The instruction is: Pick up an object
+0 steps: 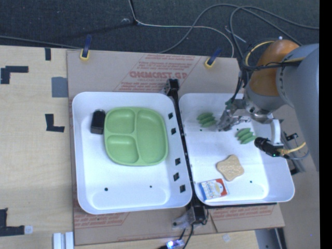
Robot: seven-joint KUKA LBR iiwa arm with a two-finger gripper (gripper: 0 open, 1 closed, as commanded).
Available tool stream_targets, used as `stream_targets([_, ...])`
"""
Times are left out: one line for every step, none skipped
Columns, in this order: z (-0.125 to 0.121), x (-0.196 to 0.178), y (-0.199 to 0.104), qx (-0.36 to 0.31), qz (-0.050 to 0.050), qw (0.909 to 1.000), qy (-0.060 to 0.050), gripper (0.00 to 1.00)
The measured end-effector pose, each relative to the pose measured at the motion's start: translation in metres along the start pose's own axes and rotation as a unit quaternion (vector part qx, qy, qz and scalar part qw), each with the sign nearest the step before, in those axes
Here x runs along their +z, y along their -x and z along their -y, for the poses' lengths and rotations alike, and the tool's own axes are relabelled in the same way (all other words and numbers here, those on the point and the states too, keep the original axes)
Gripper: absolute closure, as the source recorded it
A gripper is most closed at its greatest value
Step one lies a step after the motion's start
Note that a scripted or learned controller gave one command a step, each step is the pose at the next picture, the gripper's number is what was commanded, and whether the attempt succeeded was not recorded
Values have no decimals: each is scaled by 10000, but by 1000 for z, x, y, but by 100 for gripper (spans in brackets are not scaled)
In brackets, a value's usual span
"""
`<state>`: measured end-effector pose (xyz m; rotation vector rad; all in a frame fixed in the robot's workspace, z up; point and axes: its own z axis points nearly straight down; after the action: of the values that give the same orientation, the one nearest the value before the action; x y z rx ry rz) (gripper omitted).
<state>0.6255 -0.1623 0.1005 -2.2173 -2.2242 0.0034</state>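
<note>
My gripper hangs low over the back of the right bin, between two green ridged pieces. One green piece lies just left of it, the other green piece just to its right. A tan cookie-shaped piece lies nearer the front. A small red, white and blue packet rests at the front left corner of that bin. I see nothing between the fingers.
The left bin holds a green divided plate and a small black block at its left. A black divider runs between the bins. Cables cross the dark floor behind the bench.
</note>
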Motion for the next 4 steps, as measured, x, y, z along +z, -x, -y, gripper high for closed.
stream_targets([-1,-43,-4,9,-4,10000,22,100])
stream_targets([6,-101,0,14,0,10000,27,100])
stream_targets([5,-107,0,13,-5,10000,15,100])
stream_targets([8,-118,-59,-11,-11,10000,5,100])
